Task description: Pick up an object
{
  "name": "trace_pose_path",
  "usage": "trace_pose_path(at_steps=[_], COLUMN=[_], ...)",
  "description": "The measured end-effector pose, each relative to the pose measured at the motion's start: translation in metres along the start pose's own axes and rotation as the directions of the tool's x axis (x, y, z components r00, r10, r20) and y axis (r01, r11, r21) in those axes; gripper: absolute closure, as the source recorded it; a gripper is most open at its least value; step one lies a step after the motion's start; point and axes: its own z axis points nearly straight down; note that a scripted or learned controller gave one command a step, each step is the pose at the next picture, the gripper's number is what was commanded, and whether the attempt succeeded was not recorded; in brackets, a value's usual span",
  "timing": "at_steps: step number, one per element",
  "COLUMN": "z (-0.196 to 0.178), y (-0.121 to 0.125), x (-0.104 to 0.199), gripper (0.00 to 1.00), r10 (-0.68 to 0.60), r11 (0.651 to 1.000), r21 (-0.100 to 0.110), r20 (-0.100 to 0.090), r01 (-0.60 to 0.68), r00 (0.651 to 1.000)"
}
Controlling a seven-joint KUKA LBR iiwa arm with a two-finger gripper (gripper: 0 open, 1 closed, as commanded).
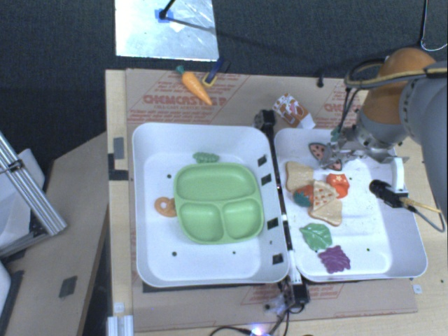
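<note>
Two white bins (210, 135) are sitting side by side; the gripper (336, 152) is hovering over a pizza slice (318, 149), its grip hard to tell

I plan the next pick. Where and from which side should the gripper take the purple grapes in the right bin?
Take the grapes across the narrow middle, coming straight down. They lie flat on the bin floor, apart from the green leaf, so both sides look free for the fingers.
</note>
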Motion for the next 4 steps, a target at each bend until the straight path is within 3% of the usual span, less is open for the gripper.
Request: trace_pose_path(at_steps=[2,3,4], z=[-0.111,-0.129,-0.128], y=[0.01,0.011,0.022], x=[0.007,0.007,0.054], gripper=[1.0,1.0,1.0], r10=[0.001,0.002,-0.001], r11=[1.0,1.0,1.0], r21=[-0.003,-0.002,-0.001], r20=[0.0,-0.001,-0.002], r01=[-0.001,-0.002,0.001], r00=[1.0,1.0,1.0])
